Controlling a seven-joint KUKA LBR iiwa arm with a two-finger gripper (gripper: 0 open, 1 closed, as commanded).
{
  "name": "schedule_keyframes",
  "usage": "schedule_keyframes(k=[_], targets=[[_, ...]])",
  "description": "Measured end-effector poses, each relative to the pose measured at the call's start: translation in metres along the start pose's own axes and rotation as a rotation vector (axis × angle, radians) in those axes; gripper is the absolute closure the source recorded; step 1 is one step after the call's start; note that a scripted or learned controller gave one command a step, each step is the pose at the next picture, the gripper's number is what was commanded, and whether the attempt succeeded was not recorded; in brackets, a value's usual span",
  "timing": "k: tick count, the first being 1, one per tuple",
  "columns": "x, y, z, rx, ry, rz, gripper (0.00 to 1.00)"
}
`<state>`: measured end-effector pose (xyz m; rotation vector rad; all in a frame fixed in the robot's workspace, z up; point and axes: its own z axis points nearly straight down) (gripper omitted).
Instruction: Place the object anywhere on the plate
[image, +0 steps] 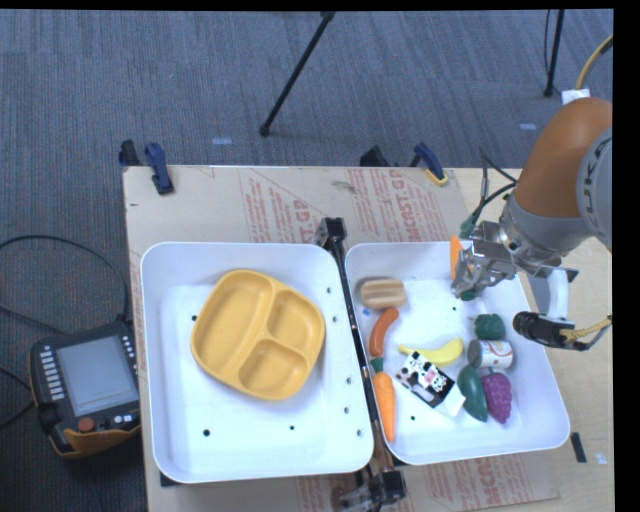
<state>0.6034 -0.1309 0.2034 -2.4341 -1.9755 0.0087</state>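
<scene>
The yellow divided plate (258, 333) lies in the left white bin (170, 300). My gripper (468, 282) hangs over the upper right part of the right bin (545, 420), above bare white floor. A small orange piece (455, 256) stands upright right beside the gripper's left side; whether it is held cannot be told. Below and left of the gripper lie a tan bun (382, 292), an orange sausage shape (380, 330) and a yellow banana (437, 351).
The right bin also holds a carrot (385, 405), a black-and-white box (428, 380), a dark green lump (490, 326), a small can (491, 354), purple grapes (497, 396) and a green pepper (472, 393). A pendant (88, 388) lies left of the bench.
</scene>
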Motion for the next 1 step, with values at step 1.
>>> schedule_keyframes(k=[1], targets=[[0.0001, 0.0000, -0.0001, 0.000, 0.000, -0.001, 0.00]])
